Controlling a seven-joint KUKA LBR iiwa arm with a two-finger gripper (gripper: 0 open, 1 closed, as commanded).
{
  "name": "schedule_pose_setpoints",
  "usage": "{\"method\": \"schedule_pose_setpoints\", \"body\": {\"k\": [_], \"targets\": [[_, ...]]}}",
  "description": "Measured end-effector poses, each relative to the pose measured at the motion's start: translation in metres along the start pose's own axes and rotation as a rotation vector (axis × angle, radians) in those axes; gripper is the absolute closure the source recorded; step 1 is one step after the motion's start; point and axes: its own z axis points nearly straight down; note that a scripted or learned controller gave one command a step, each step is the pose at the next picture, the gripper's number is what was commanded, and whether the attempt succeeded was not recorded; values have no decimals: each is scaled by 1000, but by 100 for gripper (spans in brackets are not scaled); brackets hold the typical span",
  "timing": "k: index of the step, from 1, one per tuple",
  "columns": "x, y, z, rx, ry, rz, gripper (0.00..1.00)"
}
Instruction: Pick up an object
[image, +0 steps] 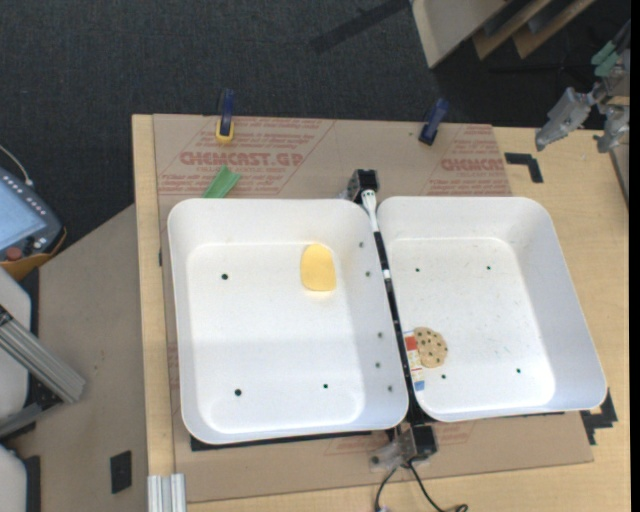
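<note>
Near far edge of left bin (190, 330): yellow object (318, 268). Right bin (560, 300) near-left corner: cookie (430, 347). Gripper (585, 105) at bench far-right corner, finger state unclear.

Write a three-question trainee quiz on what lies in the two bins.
1. True or false: the yellow piece lies in the left bin.
2. Where in the right bin is the cookie? A) far right corner B) near the left wall, by the divider C) dead centre
3. Fill in: each bin holds ___ object(s).

Key: 1 true; 2 B; 3 one.
</note>
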Motion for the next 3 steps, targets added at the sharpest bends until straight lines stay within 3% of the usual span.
{"method": "schedule_pose_setpoints", "body": {"k": [1, 2, 3], "targets": [[15, -133, -95, 10, 5, 5, 0], [15, -127, -99, 17, 3, 3, 100], [57, -133, 18, 36, 10, 0, 100]]}}
